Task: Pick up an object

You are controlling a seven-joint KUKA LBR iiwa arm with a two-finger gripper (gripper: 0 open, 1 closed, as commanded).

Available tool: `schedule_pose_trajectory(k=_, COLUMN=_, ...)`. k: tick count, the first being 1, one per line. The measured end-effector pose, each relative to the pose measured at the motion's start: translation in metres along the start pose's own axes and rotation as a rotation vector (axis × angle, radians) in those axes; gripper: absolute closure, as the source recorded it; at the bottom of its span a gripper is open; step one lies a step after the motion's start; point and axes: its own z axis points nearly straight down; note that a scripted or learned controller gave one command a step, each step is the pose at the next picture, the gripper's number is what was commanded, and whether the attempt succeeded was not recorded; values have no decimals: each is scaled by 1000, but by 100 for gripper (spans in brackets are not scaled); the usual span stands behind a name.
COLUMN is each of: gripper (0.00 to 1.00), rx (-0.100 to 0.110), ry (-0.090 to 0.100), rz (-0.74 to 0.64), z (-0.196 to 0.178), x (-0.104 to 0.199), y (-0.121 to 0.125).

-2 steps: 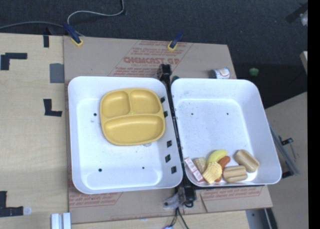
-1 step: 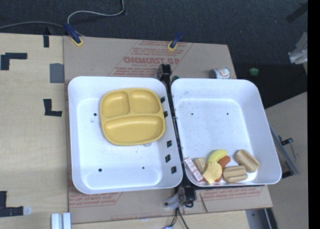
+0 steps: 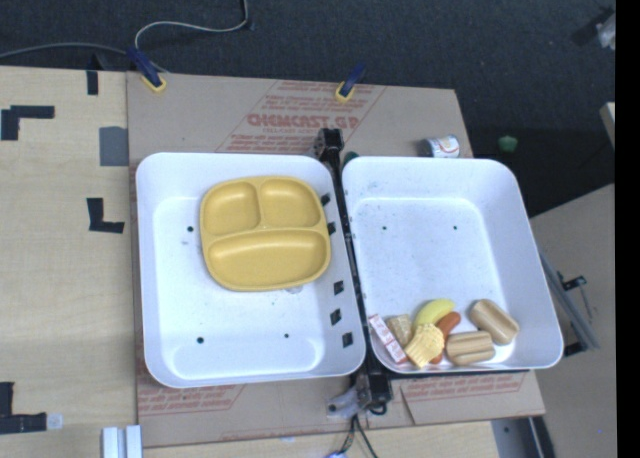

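Note:
A yellow divided plate (image 3: 265, 232) lies in the upper middle of the left bin (image 3: 170, 346). Several small toy foods are heaped at the near edge of the right bin (image 3: 440, 196): a brown bread roll (image 3: 494, 320), a tan sausage-like roll (image 3: 469, 348), a yellow banana piece (image 3: 434, 311), a red piece (image 3: 449, 323), a yellow corn-like piece (image 3: 424, 347) and a small wrapped packet (image 3: 385, 333).
The bins sit side by side on a cardboard sheet (image 3: 290, 116) held by two blue and yellow clamps (image 3: 150, 75). A black clip (image 3: 329, 141) joins the bins at the far side. A small can (image 3: 441, 147) lies behind the right bin.

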Motion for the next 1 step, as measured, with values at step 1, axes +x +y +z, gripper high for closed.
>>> schedule_pose_trajectory(k=1, gripper=100, rx=1, ry=1, rz=0, z=-2, x=0, y=14)
